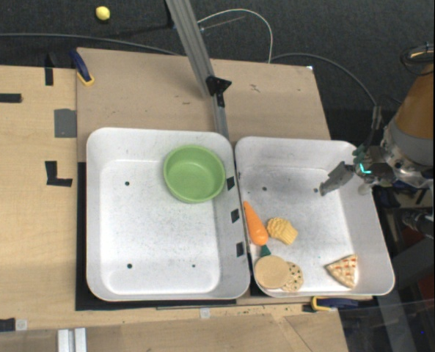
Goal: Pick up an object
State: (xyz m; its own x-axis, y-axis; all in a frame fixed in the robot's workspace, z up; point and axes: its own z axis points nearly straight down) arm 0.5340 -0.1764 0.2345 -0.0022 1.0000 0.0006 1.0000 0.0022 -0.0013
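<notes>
Now, from the camera above the bench, the arm reaches in from the right, and its gripper hangs over the upper right part of the right bin. I cannot tell if the fingers are apart or together, and nothing is seen between them. Lower in this bin lie a carrot, a yellow ridged piece just beside it, a round cracker touching a chocolate-chip cookie, and a pizza slice near the right corner. The left bin bears a green bowl, upright, near its upper right corner.
</notes>
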